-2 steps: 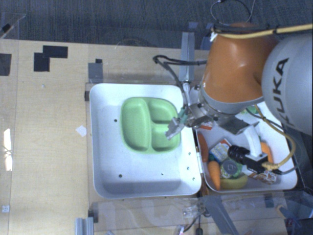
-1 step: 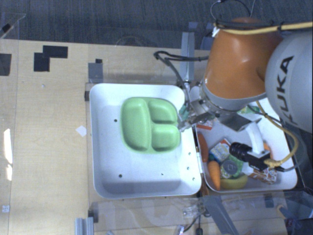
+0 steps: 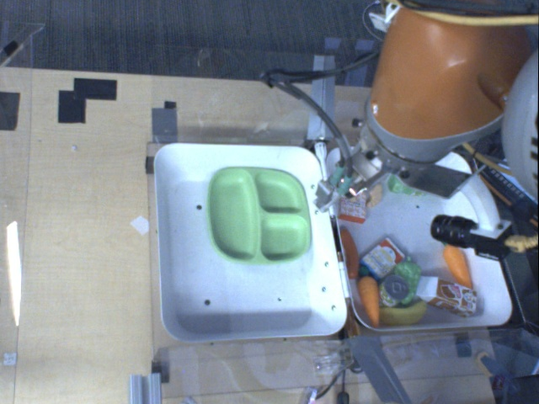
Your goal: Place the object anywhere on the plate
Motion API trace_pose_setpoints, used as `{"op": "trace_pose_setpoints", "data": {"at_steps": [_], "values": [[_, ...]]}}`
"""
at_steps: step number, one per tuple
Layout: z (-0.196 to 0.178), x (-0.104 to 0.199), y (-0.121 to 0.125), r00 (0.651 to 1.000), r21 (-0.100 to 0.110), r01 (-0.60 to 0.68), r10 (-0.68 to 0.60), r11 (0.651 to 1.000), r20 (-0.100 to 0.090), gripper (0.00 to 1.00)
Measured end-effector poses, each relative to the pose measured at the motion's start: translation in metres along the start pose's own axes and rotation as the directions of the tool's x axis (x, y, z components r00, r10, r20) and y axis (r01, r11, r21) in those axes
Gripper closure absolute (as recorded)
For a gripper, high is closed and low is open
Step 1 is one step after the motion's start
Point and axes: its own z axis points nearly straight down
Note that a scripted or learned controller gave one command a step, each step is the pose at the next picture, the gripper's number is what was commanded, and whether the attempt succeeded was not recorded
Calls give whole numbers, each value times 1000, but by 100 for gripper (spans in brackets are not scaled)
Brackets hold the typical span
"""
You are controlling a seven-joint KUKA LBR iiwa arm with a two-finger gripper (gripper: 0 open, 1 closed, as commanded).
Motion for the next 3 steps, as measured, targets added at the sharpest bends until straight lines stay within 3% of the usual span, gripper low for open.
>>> {"op": "trace_pose_setpoints", "data": {"at_steps": [1, 2, 3], "values": [[0, 0, 0, 1000, 0, 0, 0, 1000, 0, 0], [-12, 0, 2, 1000, -7, 6, -6, 1000, 4, 100], [-31, 33, 23, 996, 2, -88, 88, 996, -1, 100]]}}
